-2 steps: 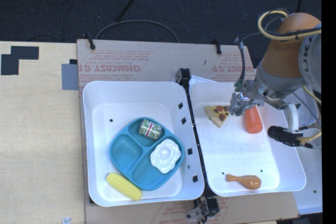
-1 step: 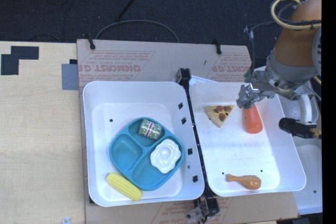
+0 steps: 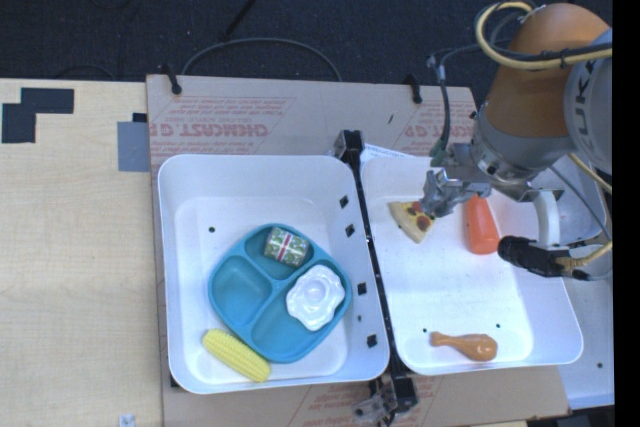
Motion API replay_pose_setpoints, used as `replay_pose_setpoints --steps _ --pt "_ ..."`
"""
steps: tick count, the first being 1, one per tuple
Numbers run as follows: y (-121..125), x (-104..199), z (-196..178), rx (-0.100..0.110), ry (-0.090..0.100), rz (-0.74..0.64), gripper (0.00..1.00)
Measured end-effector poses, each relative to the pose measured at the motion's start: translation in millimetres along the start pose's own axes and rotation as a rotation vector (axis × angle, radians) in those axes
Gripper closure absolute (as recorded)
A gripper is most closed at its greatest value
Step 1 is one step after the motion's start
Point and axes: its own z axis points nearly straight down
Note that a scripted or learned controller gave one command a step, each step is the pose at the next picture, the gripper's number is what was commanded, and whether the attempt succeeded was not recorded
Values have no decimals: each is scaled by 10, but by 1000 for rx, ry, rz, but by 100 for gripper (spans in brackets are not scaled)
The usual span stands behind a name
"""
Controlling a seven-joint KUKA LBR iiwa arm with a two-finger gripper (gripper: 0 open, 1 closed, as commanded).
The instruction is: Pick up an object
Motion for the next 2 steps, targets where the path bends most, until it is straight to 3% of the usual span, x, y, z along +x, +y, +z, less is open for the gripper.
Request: replay_pose_setpoints --steps 2 --pt "-371 977 -48 2 0 -2 100"
